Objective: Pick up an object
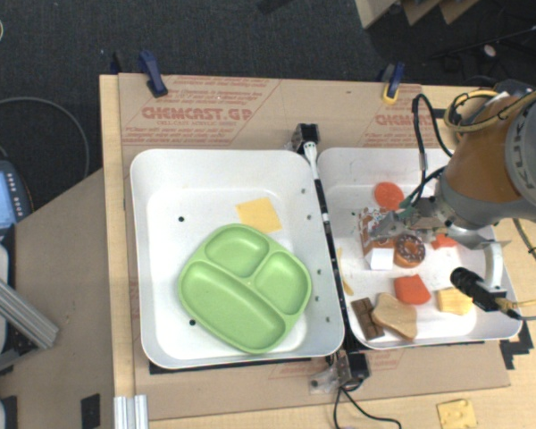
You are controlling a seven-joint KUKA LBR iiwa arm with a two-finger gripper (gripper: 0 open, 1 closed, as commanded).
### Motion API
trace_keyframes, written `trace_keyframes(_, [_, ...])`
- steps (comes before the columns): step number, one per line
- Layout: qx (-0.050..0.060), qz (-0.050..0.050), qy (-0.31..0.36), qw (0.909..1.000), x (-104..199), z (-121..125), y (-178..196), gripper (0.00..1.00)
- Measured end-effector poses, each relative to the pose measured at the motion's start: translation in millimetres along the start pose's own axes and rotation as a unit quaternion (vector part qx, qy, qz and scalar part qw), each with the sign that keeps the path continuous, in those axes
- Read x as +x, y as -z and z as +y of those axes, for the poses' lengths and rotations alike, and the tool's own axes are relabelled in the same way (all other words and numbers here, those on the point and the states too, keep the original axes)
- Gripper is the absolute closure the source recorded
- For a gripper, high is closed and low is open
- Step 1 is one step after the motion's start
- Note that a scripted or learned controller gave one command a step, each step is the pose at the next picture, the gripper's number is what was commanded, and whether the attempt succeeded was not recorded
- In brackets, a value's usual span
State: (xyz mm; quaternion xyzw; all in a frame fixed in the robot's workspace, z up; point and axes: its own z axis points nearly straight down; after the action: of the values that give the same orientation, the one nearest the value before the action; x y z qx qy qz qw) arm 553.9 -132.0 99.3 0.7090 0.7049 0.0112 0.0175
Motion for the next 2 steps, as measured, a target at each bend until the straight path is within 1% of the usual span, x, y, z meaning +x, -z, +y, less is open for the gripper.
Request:
trace_keyframes(1, [-0.005, -0.001, 0.000, 1.0000, -2.3, -24.5, 0.7, 0.00])
trace_keyframes(2, [0.011, 0.001, 0.004, 0.9999, 4.8, 29.6, -2.9, 0.00])
